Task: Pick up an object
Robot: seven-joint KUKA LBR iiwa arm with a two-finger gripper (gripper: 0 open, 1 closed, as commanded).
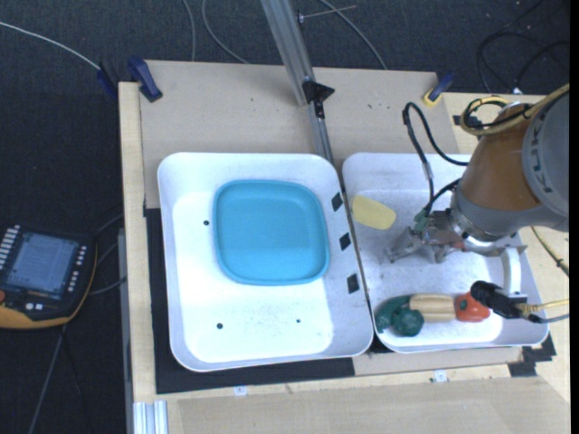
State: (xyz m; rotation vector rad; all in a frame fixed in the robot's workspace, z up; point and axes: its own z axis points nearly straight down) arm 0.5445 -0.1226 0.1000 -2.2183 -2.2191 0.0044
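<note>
The two-finger claw (409, 245) sits low in the right-hand shallow white bin (380, 170), its metal fingers spread apart with nothing between them, so you should read the pick as not yet made. Well to the claw's left, in the neighbouring bin, lies the square blue plastic plate (271, 231). Below the claw, near the front wall, lie the tan wooden-looking cylinder (432, 307), the dark green rounded lump (398, 318) and the small red piece (469, 309). Just above and left of the claw rests the pale yellow flat piece (373, 212), your nearest candidate.
</note>
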